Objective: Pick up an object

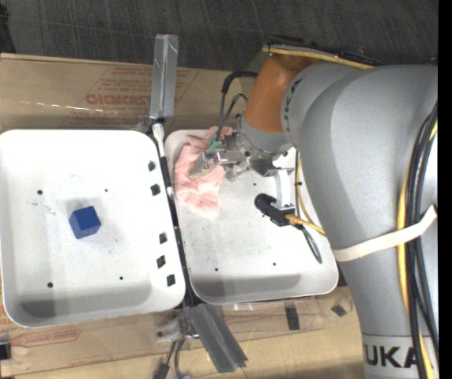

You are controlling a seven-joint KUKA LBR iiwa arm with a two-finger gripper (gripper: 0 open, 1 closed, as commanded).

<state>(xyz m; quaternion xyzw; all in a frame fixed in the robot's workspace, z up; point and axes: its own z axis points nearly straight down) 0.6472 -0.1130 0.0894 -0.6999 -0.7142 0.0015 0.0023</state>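
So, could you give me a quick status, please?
Gripper low over pink cloth, right bin. Blue cube alone, left bin. Nothing in the way.

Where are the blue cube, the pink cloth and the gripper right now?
blue cube (pixel 85 221): camera view, on its top face.
pink cloth (pixel 196 181): camera view, on its crumpled middle.
gripper (pixel 220 158): camera view, at its tip over the cloth.
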